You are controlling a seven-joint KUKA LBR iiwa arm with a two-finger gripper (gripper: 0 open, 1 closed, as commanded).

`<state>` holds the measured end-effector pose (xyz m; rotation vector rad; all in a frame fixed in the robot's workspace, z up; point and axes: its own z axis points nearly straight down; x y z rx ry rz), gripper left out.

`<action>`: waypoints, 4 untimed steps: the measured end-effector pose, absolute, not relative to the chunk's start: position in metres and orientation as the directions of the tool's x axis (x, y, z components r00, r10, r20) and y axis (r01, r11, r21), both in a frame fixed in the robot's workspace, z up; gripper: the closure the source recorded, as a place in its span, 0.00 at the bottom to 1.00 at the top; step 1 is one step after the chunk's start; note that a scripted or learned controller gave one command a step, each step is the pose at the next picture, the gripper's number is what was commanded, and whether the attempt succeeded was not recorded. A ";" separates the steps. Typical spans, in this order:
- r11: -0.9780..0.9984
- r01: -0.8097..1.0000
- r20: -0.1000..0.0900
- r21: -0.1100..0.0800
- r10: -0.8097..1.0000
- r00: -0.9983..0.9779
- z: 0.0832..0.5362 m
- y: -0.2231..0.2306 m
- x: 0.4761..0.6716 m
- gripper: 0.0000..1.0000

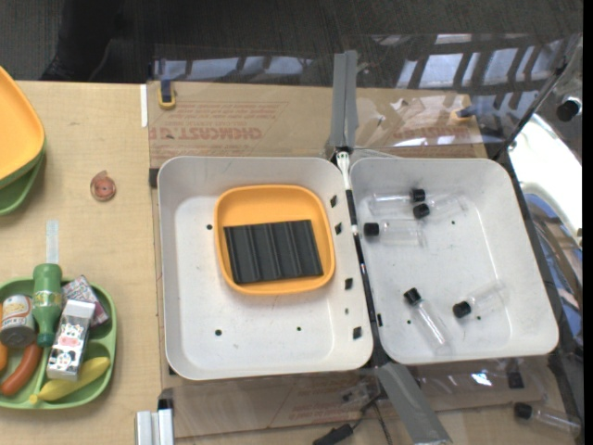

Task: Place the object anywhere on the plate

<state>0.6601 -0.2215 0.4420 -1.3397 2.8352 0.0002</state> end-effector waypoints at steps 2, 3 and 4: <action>0.408 -0.913 -0.004 -0.001 -0.913 -0.408 0.340 -0.221 0.660 0.00; 0.050 -0.999 -0.005 -0.003 -0.999 -0.050 0.347 -0.221 0.660 0.00; -0.280 -0.960 -0.005 -0.002 -0.960 0.280 0.323 -0.221 0.660 0.00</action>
